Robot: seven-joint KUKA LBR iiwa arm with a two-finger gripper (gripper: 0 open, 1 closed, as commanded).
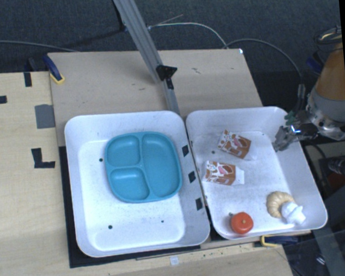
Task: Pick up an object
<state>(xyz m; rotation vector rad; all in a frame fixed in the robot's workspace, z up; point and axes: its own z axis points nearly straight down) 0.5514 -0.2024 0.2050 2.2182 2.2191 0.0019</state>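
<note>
the arm is reaching in from the right edge of the camera view, its orange band sitting above the grey wrist. the gripper is pointing leftward and slightly down from the wrist, hanging at the right side of the scene. its small fingers are too blurred to read.

No text, brand, number or sign can be read anywhere on the bench or bins. The two brown-and-white packets in the right bin, toward twelve o'clock, carry printed patterns, but the print is too blurred to read.
</note>
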